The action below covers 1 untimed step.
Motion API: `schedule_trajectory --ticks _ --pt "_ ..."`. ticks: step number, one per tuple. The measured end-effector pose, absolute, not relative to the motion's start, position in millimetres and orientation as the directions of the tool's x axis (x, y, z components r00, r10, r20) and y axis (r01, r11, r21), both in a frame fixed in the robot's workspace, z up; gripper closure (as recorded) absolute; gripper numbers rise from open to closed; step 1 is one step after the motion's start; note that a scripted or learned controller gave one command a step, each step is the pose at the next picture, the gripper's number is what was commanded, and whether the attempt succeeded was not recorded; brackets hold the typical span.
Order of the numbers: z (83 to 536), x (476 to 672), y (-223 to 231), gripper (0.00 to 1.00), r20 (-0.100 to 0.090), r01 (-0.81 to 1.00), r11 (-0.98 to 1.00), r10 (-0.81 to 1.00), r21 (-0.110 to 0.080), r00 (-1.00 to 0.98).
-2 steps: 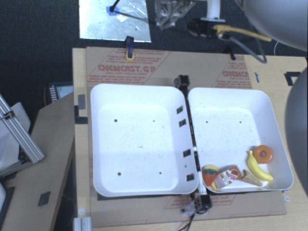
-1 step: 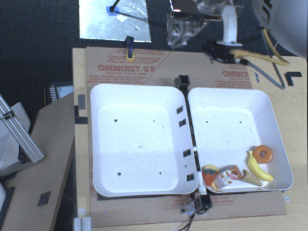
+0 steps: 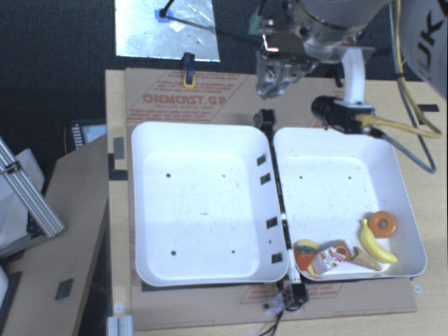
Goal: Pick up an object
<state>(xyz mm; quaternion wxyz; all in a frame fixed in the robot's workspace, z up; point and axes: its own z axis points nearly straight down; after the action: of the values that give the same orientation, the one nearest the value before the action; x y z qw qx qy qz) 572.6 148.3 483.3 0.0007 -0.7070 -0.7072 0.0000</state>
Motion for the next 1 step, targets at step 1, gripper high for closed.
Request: schedule_trajectory --ticks 1 --pt "497.3 528.5 120.7 1.00 0.001 1.000 0.000 1.000 0.001 0.000"
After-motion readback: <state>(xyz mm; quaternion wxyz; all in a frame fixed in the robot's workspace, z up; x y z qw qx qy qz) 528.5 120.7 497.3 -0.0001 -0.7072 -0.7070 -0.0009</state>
